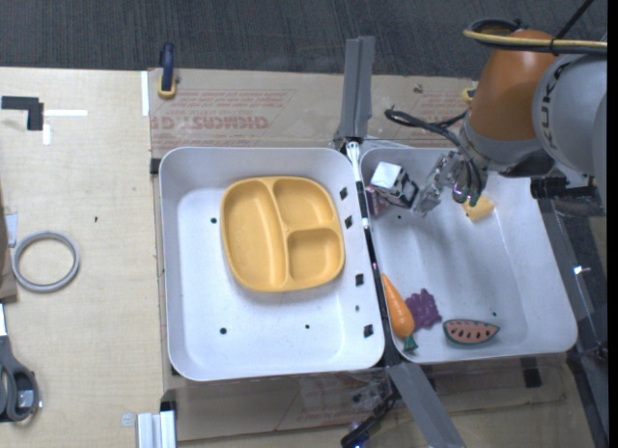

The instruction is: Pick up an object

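At centre frame, the left bin (183, 272) holds one yellow divided plate (282, 233), lying flat in the bin's upper half with its three compartments bare. The right bin (521, 282), touching it along the middle seam, holds several items. A toy carrot (397, 308) lies against the bin's left wall near the lower edge; a purple grape bunch (422, 305) sits just beside it to the right; a watermelon slice (471, 331) rests near the lower rim, right of the grapes. A small yellow block (479, 209) lies in the upper part of that bin, and a white and dark boxy item (388, 181) sits near the upper left corner.

The arm (541, 98) enters from the upper right of the frame. The pincer (446, 185) hangs low over the upper part of the right bin, between the boxy item and the yellow block, just left of the block. Whether it is released or clenched cannot be told, and nothing is seen gripped.

On the table (77, 166), at left frame, lies a grey ring (43, 261).
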Controlling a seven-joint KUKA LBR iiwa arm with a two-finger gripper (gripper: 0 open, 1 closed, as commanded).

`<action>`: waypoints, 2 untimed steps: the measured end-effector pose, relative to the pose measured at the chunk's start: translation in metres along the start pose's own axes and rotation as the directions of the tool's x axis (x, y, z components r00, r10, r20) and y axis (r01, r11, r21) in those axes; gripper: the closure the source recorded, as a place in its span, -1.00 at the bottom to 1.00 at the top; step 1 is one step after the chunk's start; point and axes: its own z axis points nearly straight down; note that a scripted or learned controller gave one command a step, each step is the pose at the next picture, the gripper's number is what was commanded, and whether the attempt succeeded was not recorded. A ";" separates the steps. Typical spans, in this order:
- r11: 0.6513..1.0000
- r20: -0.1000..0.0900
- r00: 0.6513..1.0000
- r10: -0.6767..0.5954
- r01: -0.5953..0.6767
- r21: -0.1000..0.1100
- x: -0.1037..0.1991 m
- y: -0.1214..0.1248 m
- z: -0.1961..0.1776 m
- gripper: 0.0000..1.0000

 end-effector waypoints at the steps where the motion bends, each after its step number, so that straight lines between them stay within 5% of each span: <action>1: 1.000 0.001 1.000 0.000 0.000 -0.001 0.000 0.001 0.000 -1.00; 2: 0.973 -0.012 0.973 0.230 -0.230 -0.002 0.079 0.028 -0.090 -1.00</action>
